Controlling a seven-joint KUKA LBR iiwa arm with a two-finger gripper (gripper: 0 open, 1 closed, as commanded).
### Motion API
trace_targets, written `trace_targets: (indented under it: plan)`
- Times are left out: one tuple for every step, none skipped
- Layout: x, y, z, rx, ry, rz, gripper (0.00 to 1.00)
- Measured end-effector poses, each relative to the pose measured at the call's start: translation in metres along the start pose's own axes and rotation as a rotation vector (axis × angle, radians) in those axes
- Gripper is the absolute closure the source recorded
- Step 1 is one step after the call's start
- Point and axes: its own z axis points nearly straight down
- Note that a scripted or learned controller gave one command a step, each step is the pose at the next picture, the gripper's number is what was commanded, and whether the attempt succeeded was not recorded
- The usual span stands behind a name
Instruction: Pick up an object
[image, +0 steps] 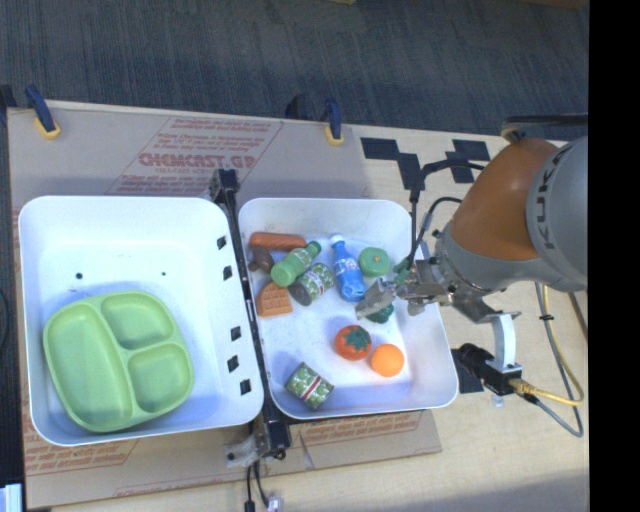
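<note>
Gripper (383, 298) sits low by the right bin's (428, 385) right wall; whether it is apart or together I cannot tell. Just below it lie a tomato (352, 342) and an orange (387, 360), with open white floor toward the near rim.

A: Where does the arm (520, 215) sit?

B: It comes in from the right, its grey body and orange band bulking large over the right side.

A: And the gripper (379, 298)?

B: It stretches leftward from the wrist, low and nearly level. Its 2 fingers blur together, so their spread is unclear.
</note>
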Motion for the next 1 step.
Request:
trace_targets:
  plan:
    - [0.0045,0.0571,0.0632,0.000,-0.002,-0.002,0.00]
